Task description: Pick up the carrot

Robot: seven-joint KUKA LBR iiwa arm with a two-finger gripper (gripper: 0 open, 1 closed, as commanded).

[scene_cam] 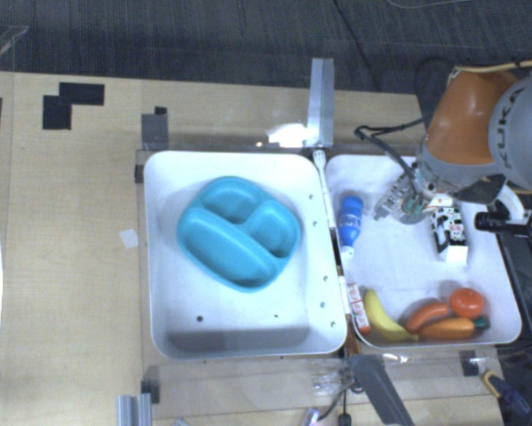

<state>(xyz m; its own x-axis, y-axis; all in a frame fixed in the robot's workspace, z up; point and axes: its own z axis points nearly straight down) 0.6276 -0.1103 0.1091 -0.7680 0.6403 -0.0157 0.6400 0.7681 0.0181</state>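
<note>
The carrot point(448, 329), one orange tapered body with a green end, lies at 5 o'clock in the right bin point(390, 264) beside one banana point(383, 318), one red tomato point(466, 303) and one orange-red oblong item point(425, 313), while the gripper point(406, 204), its opening impossible to determine, hangs near 12 o'clock, well apart from the carrot.

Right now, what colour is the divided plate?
The divided plate is plain turquoise blue, seen best in the camera view.
</note>
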